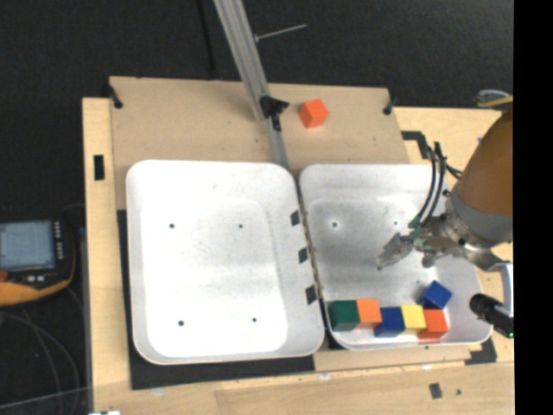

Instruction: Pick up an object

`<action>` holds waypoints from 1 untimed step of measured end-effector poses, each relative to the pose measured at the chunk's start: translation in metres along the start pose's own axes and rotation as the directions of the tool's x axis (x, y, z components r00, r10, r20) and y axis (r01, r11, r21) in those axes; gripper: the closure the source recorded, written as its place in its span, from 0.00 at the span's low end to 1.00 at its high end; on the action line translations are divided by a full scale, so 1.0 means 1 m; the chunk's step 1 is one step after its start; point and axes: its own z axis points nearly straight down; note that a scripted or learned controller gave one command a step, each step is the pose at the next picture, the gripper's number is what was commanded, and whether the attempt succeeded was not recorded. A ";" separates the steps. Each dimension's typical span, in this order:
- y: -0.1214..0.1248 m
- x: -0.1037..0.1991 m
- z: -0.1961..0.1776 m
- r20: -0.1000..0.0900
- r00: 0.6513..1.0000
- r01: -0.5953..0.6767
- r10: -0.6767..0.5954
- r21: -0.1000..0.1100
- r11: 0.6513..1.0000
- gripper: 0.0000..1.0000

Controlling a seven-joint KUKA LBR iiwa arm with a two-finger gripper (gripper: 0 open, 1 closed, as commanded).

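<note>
Along the front wall of the right bin (363,184) lies a row of small blocks: green (344,314), orange (369,310), blue (390,320), yellow (414,317) and red-orange (435,321). Another blue block (437,295) sits just behind the row's right end. My gripper (399,249) hangs over the middle right of this bin, behind and left of that blue block. Its fingers point left and down and look slightly apart, with nothing between them.
The left bin (216,258) lies beside the right one. An orange cube (314,113) rests on the brown board behind the bins. A metal rail (246,50) slants down to the gap between the bins. A handheld device (30,249) sits at far left.
</note>
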 end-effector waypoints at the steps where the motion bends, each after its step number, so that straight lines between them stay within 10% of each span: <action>1: 0.023 -0.056 0.117 0.003 1.000 -0.005 0.005 -0.003 1.000 0.00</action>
